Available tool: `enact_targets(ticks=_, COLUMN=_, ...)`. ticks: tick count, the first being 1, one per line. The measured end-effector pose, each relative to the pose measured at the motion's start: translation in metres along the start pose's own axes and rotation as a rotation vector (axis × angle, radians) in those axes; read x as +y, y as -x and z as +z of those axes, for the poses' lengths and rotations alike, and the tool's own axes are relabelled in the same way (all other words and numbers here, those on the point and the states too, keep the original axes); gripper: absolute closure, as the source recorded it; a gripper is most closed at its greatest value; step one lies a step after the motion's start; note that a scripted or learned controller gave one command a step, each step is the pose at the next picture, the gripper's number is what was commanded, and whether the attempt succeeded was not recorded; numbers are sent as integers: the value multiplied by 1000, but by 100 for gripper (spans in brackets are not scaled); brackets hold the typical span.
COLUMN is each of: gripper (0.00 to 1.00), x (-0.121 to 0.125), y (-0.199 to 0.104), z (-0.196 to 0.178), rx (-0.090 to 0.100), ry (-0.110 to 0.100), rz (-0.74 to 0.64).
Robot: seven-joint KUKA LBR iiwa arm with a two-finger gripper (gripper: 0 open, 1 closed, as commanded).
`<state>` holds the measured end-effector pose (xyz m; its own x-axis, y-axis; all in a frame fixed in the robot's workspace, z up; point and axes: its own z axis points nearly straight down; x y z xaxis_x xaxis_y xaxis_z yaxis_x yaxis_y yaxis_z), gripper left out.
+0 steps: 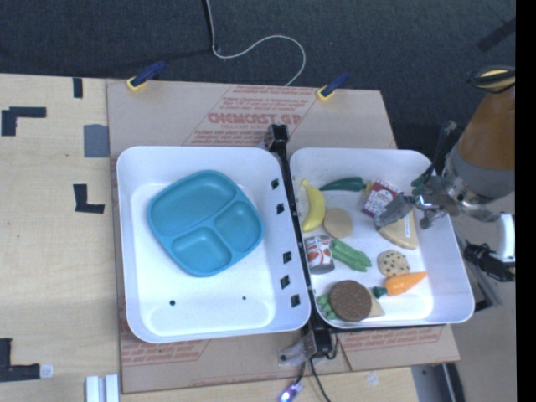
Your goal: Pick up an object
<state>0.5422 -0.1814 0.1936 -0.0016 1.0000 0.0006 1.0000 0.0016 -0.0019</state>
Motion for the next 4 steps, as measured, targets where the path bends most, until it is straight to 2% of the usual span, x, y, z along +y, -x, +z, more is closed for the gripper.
enact_targets(ticks=1, gripper=100, x=0, y=-1, z=-10, rx=0, ry=-1, rz=-2)
enact_targets(ticks=2, gripper=100, x=-6, y=-79, z=-73, rx=0, ry=5, rz=-7)
enact_targets(ticks=4, gripper=100, x=-6, y=-76, z=-88, rx=0, ry=-1, rz=-4)
